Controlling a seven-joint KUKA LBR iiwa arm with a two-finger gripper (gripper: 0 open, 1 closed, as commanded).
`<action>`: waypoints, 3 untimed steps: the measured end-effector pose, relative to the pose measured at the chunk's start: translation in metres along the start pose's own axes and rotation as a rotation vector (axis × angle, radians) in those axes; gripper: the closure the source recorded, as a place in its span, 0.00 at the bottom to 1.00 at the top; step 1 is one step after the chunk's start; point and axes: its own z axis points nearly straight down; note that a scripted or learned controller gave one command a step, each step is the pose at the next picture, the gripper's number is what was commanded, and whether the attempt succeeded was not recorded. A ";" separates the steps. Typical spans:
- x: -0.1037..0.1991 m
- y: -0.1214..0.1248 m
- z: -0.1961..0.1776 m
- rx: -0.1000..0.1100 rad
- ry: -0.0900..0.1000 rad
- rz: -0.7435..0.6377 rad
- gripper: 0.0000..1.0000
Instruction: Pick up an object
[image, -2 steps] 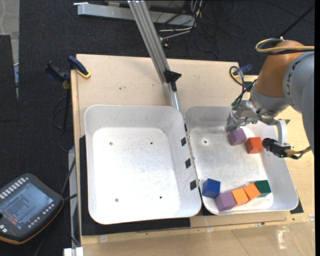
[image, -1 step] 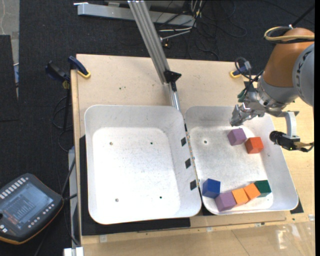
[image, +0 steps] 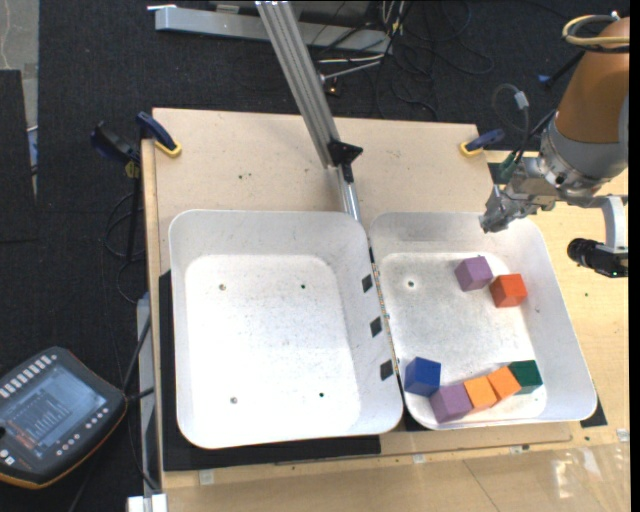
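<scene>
Overhead slanted view of a bench (image: 260, 160) bearing two shallow white bins side by side. The left bin (image: 190, 300) lies toward 9 o'clock of the scene; the right bin (image: 570, 380) lies toward 3 o'clock and contains six cubes. A purple cube (image: 473, 272) and an orange cube (image: 509, 289) sit just beside each other in the bin's upper half, near 1 o'clock of its floor. Along the lower rim, from 7 to 5 o'clock, a blue cube (image: 422, 376), a second purple cube (image: 450, 401), a second orange cube (image: 480, 391) and a green cube (image: 524, 376) form a close row; behind the green one a further orange face is partly hidden. The grey arm (image: 590, 110) with its orange band enters from 2 o'clock. The gripper (image: 497, 219) hangs over the right bin's upper rim, apart from every cube, with nothing visible between its tips; whether it is spread or closed cannot be told at this size. A teach pendant (image: 50, 410) rests at 8 o'clock, off the bench.
</scene>
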 end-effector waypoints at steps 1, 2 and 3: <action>0.000 0.001 -0.013 0.005 0.002 0.000 1.00; 0.059 0.006 -0.001 0.010 0.005 -0.007 1.00; 0.119 0.005 -0.004 0.010 0.005 -0.007 1.00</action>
